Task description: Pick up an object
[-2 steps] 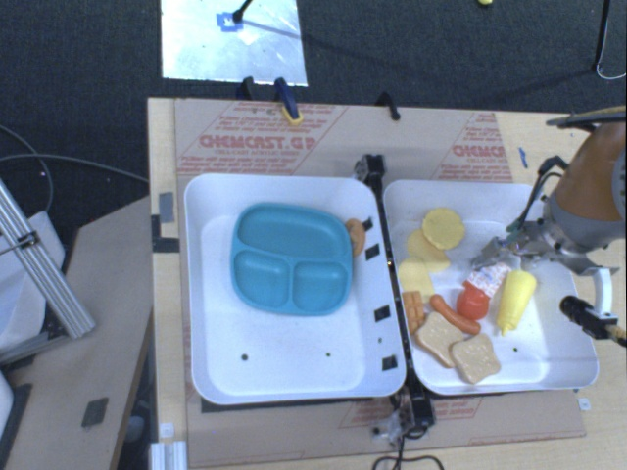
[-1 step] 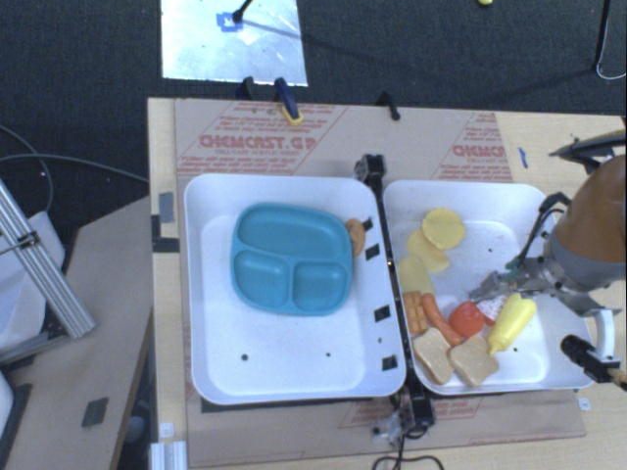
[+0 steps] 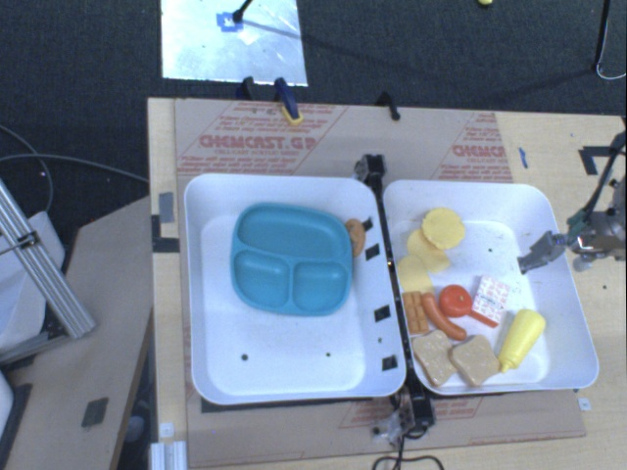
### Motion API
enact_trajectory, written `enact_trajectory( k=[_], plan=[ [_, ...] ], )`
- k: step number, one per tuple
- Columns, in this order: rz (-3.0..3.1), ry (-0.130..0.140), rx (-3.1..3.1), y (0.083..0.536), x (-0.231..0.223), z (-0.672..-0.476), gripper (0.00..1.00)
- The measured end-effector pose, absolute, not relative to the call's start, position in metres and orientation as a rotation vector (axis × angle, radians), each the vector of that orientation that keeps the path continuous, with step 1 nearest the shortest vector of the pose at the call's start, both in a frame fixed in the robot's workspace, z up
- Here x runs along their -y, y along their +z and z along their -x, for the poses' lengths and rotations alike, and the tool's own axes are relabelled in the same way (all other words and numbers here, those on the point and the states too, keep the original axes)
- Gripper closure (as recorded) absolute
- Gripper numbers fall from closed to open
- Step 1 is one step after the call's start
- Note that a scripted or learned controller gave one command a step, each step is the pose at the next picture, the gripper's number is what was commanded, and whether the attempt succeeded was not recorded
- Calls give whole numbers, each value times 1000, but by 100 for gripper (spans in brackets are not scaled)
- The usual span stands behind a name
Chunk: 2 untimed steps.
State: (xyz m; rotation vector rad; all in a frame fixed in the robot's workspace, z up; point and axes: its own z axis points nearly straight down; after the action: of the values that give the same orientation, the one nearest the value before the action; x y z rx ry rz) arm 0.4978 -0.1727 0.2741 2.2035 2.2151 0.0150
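**Kid:** Where are your fingers right now?

**Me:** My fingers [image 3: 545, 253] are at about three o'clock, over the right edge of the right bin [image 3: 563, 225]. They point toward the middle of that bin. From up here I cannot tell how far open they are. I see nothing between them.

**Kid:** What is in that bin?

**Me:** Toy food. Some yellow round slices [image 3: 437, 235] sit at the top, near twelve o'clock in the bin. Below them is a red tomato [image 3: 455, 300], and just beside it, at three o'clock from it, a small white packet with red dots [image 3: 492, 297]. Two little orange sausages [image 3: 431, 314] lie at nine o'clock from the tomato. Two pieces of bread [image 3: 457, 356] lie at the bottom, near six o'clock. A yellow bottle [image 3: 520, 339] lies tilted at about five o'clock in the bin, touching the bread.

**Kid:** Which one is nearest your fingers?

**Me:** The white packet. It is still apart from them, down toward seven o'clock.

**Kid:** And the other bin?

**Me:** The left bin [image 3: 217, 360] has a blue tray [image 3: 291, 258] with three parts. A small orange thing [image 3: 356, 234] sits at the tray's three o'clock edge. Both bins sit on the worktop [image 3: 411, 135].
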Motion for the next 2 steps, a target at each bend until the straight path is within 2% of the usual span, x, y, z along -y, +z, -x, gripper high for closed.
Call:
enact_trajectory(
  k=[1,2],
  plan=[
    [-2202,14,-2210,510,202,-487,0],
    [-2204,8,-2231,537,130,-509,0]
  ],
)
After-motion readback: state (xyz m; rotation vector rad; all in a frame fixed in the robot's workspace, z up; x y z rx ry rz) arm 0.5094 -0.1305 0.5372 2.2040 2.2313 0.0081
